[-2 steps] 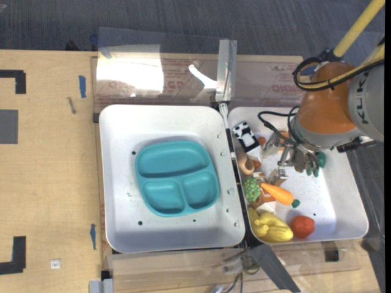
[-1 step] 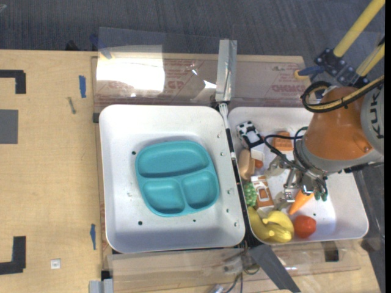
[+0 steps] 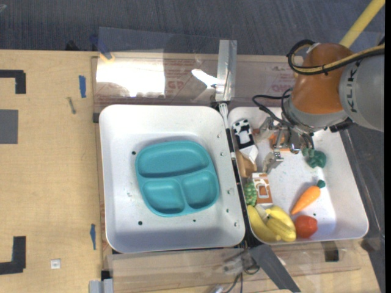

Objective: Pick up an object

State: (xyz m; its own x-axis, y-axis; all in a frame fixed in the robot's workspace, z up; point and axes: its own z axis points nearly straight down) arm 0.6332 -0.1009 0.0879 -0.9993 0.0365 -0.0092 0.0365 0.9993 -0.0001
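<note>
- Arm over the right-hand bin [image 3: 351, 182]: seen from the fixed camera above the bench [image 3: 43, 163], the grey KUKA arm [image 3: 366, 96] reaches in from the right, its orange band [image 3: 317, 78] standing above the bin's upper end.
- The gripper [image 3: 287, 146] hangs low over that bin's far part, among cables and metal fittings; whether it is open or closed cannot be told, and nothing is seen held in it.
- Candidates for the pick lie in the right bin. A small green piece [image 3: 316, 158] sits just right of the gripper; an orange carrot [image 3: 305, 199] lies lower down, with a red tomato [image 3: 306, 226] and yellow bananas [image 3: 273, 223] near the bin's front edge.
- Along the divider side sit a black-and-white item [image 3: 242, 132], a brownish piece [image 3: 246, 162] and an orange-and-white carton [image 3: 263, 189]; their crowding there would likely make them harder to grasp.
- The left bin [image 3: 116, 163] carries a teal compartment tray [image 3: 177, 177], lying flat in its middle, well apart from the arm.
- Judged from the gripper's place, the pick appears not yet made, the likeliest target being something in the upper part of the bin.
</note>
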